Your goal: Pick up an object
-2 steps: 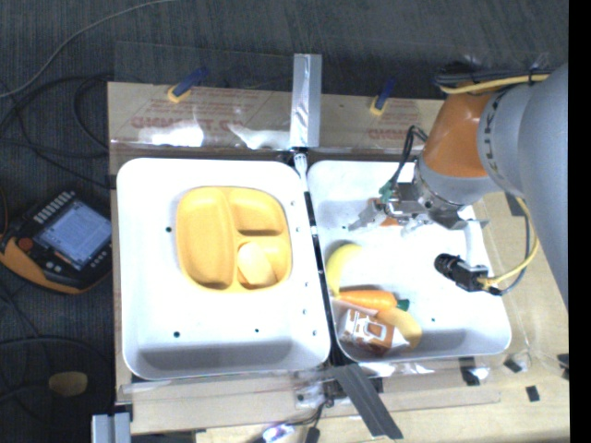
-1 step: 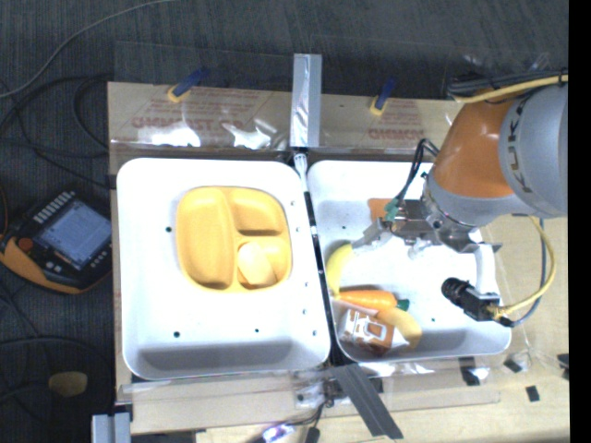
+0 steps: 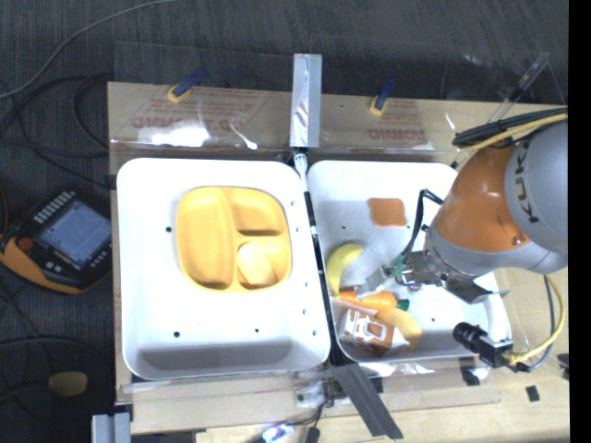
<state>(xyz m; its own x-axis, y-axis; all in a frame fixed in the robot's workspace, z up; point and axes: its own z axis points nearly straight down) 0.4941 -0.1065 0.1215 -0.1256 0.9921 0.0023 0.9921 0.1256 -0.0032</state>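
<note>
Arm (image 3: 517,201): one, grey, entered from the three o'clock edge of the camera view and reached toward nine o'clock. Orange band (image 3: 480,206): broad and domed, sat above the wrist at roughly the four o'clock sector of the frame. Wrist: angled down and toward eight o'clock from the band, ending in dark metal fittings. Gripper (image 3: 399,273): lay at the arm's nine o'clock end, low; finger state could not be made out. Cable: a black loop ran along the band's nine o'clock side.

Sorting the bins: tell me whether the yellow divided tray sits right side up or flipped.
Right side up: the yellow divided tray lies flat in the left bin, its compartments facing up.
</note>
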